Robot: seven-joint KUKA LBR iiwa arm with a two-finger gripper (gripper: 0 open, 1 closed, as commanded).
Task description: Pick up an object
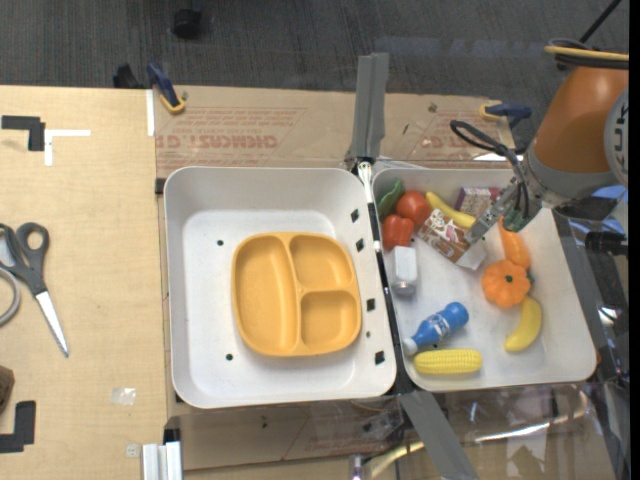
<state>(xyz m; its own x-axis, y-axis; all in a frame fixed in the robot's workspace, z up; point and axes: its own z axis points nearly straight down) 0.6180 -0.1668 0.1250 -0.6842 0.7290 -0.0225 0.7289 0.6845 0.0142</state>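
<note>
The right bin [575, 353] holds several toy foods. These include a tomato [413, 205], a red pepper [397, 231], a small yellow banana [446, 211], a snack packet [446, 236] and a pink box [477, 200]. An orange carrot [515, 247], a little pumpkin [506, 284], a larger banana [525, 325], a corn cob [447, 362], a blue bottle [439, 326] and a grey-white block [404, 268] lie there too. My gripper [506, 211] hangs over the bin's back right, just above the carrot and beside the pink box. Nothing visibly hangs from it.
The left bin [190, 268] carries a yellow divided plate [297, 293]. Scissors [35, 278] lie on the wooden bench at the far left. A cardboard sheet [250, 128] sits behind the bins. The arm's orange band [580, 118] looms over the right bin's back corner.
</note>
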